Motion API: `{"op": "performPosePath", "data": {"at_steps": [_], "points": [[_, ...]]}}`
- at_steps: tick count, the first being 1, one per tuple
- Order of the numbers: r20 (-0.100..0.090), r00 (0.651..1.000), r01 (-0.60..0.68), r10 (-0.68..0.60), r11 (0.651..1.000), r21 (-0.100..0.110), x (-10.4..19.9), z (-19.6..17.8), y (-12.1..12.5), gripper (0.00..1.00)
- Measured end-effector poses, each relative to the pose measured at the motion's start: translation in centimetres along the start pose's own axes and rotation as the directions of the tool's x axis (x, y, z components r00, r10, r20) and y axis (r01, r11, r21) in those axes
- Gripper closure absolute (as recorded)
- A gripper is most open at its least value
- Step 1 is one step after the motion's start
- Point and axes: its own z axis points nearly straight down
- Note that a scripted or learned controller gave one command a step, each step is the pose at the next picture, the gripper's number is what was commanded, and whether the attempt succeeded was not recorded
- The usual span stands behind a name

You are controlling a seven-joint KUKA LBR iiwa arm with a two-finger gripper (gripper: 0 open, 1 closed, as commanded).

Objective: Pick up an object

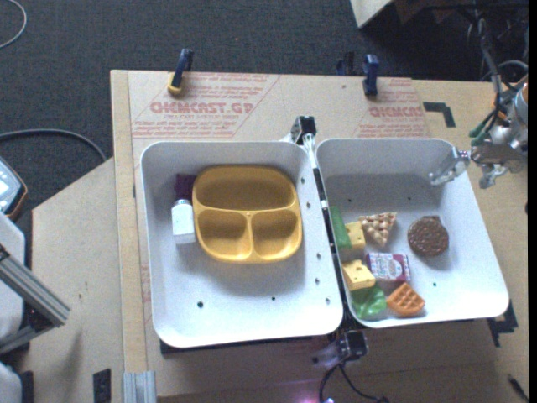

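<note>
Gripper hovers at the right bin's far edge, holding nothing; it needs to drop toward the cookie.

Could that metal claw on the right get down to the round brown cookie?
Probably yes. The gripper hangs over the right bin's far corner, and the brown cookie lies uncovered just below it, apart from the other toy foods.

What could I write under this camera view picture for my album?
Grey robot gripper over the right white bin of toy food; sectioned yellow plastic plate in the left white bin.
</note>
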Motion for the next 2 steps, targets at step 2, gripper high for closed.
{"op": "performPosePath", "data": {"at_steps": [2], "points": [[0.001,1.000,0.003,-0.003,1.000,-0.008,0.5,5.5,0.5,0.00]]}}
